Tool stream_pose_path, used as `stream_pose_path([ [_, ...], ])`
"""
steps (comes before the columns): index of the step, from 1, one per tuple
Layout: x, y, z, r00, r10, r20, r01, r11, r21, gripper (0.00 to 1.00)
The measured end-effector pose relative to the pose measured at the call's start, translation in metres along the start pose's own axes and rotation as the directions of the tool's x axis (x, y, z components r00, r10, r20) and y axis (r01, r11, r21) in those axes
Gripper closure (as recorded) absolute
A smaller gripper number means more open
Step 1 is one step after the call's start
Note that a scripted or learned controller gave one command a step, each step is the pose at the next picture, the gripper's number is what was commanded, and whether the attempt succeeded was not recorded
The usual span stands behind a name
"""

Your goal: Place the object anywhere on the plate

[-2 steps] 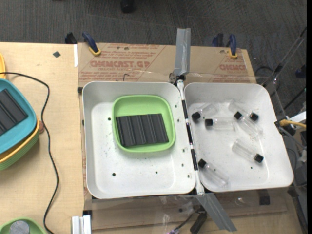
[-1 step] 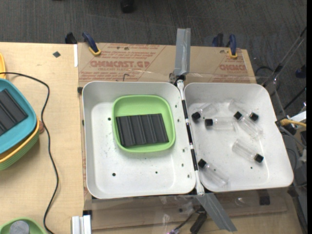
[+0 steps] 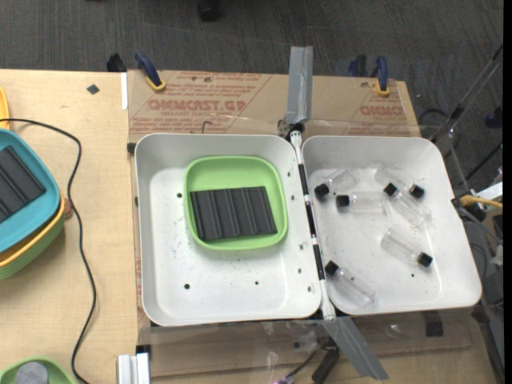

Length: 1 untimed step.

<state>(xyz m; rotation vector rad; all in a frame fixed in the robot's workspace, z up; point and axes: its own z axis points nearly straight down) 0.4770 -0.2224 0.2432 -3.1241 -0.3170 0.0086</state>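
Vials (image 3: 400, 246) lie in right bin (image 3: 456, 214).

The arm's appearance cannot be told here

So the left bin (image 3: 160, 238) has a green plate (image 3: 236, 204) sitting toward its back edge, with a dark ribbed insert (image 3: 232, 213) lying in it. The right bin (image 3: 448, 238) is scattered with clear vials (image 3: 404, 249) with black caps, mostly toward the back, one near the front left corner (image 3: 344, 281).
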Motion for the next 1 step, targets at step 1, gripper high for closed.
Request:
stream_pose_path([
  [1,0.0001,-0.0005,0.0031,1.000,0.001,0.001,-0.001,1.000,0.000,0.00],
])
